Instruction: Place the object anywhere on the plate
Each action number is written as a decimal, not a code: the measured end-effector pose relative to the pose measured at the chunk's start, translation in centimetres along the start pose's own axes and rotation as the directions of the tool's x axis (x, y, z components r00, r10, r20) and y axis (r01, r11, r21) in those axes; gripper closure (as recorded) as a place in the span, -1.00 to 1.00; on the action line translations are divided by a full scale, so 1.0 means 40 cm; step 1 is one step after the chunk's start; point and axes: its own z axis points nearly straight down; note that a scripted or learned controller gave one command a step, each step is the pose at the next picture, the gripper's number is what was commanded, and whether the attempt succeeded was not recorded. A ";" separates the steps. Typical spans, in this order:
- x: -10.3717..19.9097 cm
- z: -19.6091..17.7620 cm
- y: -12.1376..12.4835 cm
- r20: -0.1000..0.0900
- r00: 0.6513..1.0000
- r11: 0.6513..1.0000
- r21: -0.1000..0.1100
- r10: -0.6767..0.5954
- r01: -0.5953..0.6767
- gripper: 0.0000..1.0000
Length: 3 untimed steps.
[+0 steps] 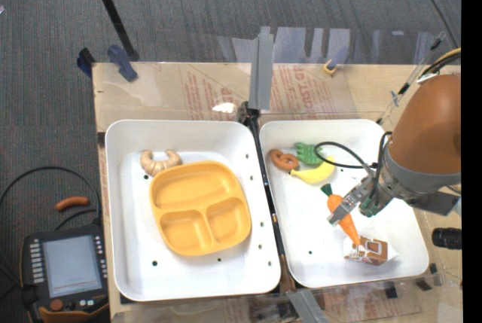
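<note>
An orange-yellow divided plate (197, 186) lies in the left bin (128, 239), with nothing on it. In the right bin (392, 156) an orange toy carrot (349, 230) with a green top lies pointing toward the front. My gripper (345, 210) hangs low right over the carrot's upper half, reaching in from the right under the orange wrist band. It hides where it meets the carrot, so a grasp is not visible.
A croissant-like toy (160, 159) lies beside the plate's far left corner. The right bin also holds a pretzel (284, 159), a green toy (306, 152), a banana (314, 174) and a small brown-and-white carton (367, 250). A black cable (343, 153) loops above the banana.
</note>
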 end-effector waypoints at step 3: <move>0.277 0.061 0.312 0.000 0.977 0.976 0.003 -0.216 0.216 -1.00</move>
